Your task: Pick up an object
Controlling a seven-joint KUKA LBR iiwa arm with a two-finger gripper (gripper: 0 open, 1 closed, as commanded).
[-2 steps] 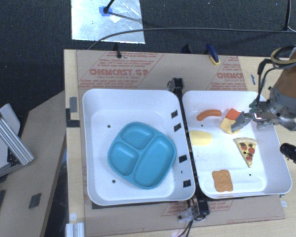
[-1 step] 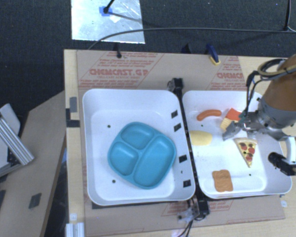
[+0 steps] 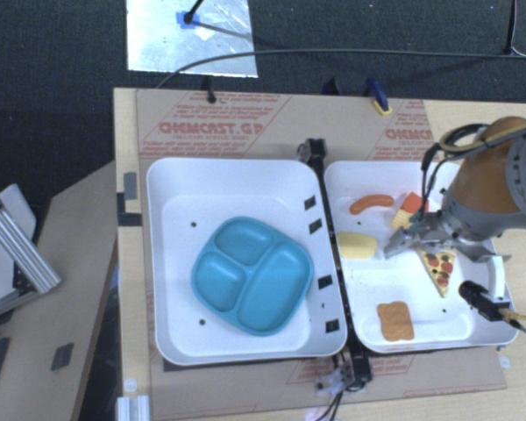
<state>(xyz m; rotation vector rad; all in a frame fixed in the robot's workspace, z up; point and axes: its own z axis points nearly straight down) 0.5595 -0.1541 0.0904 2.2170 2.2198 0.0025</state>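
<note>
- Pincer is seen low in the right bin, right of centre frame; whether it is wide or narrow cannot be told.
- Nearest it, a pizza slice lies just beside, a yellow piece to its left.
- A miss is judged likely: flat items may be pushed aside, not gripped.

Arm cut off by right edge; upper links out of frame. Pincer small, blurred; fingers' stance not readable. Orange block partly hidden behind arm's wrist. Pizza slice top end covered by pincer body. Metal frame at left cut by edge. Tabletop runs off bottom edge. Lettering on cardboard partly blurred.
</note>
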